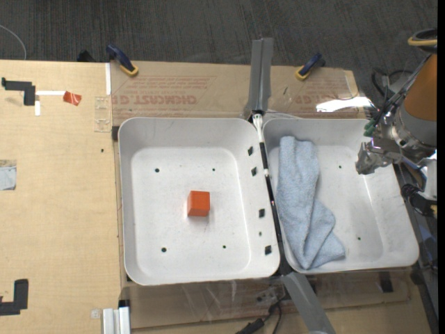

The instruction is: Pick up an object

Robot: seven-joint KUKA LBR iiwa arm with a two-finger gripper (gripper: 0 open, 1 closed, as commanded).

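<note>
An orange-red cube (199, 204) rests near the middle of the left bin (139, 186). A light blue-grey towel (307, 200) lies crumpled along the left side of the right bin (379, 214), running from its far end to its near end. My gripper (366, 160) hangs over the right bin's far right part, well to the right of the towel and far from the cube. Nothing shows between its fingers.
A grey divider bar (261, 75) runs between the two bins. Clamps (122, 59) hold a cardboard sheet (188, 92) behind the bins. Cables and the arm's body (421, 110) crowd the right edge. A wooden bench surface (49, 186) lies to the left.
</note>
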